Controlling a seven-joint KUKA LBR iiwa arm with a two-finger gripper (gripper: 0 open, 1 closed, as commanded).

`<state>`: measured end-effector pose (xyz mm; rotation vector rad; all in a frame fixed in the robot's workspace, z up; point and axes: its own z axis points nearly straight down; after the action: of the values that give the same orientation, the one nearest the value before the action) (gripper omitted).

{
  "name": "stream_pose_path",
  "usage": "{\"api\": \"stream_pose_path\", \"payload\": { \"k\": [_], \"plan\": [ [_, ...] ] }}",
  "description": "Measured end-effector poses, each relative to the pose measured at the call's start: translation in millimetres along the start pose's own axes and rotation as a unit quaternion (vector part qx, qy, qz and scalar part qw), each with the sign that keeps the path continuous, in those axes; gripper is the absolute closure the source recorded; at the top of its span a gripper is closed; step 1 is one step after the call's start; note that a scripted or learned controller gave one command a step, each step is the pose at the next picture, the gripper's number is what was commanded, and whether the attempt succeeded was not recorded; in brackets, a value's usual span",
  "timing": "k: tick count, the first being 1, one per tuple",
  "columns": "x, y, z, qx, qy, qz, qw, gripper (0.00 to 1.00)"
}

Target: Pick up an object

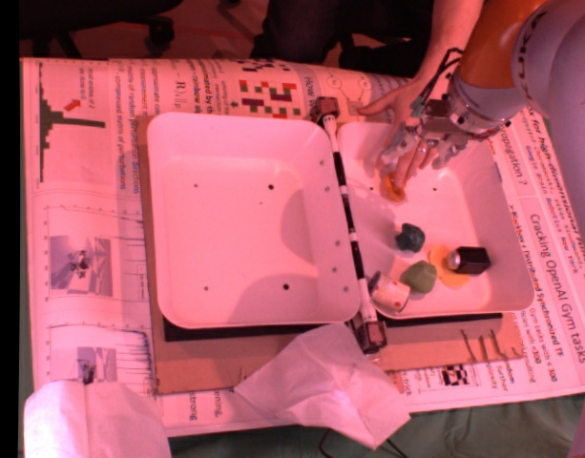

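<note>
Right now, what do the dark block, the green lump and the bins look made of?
Dark block: hard and glossy, likely plastic or metal, with a shiny round end. Green lump: matte and rounded, maybe foam or rubber; hard to tell. Bins: smooth white moulded plastic by the look, with rounded corners and soft glare.

Glossy smooth white plastic bins (240, 136), matt printed paper poster (77, 208), crumpled soft tissue (321, 385), brown cardboard base (201, 365)

Both bins (240, 141) are white under a pinkish cast. The right bin holds an orange piece (394, 188), a dark teal lump (410, 238), an olive-green lump (421, 276), a black block (471, 260) and an orange disc (443, 263). The arm (531, 36) is grey with an orange band.
</note>
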<state>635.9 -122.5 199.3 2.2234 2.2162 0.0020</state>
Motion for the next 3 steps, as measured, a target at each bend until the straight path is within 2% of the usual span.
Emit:
{"api": "stream_pose_path", "payload": {
  "k": [1, 2, 3],
  "plan": [
    [0.0, 0.0, 0.0, 0.000, 0.000, 0.000, 1.0000, 0.00],
    [2.5, -4.6, 41.9, 0.003, 0.000, 0.000, 1.0000, 0.00],
    [4.0, 0.5, 84.7, 0.003, -0.001, 0.000, 1.0000, 0.00]
  ]
}}
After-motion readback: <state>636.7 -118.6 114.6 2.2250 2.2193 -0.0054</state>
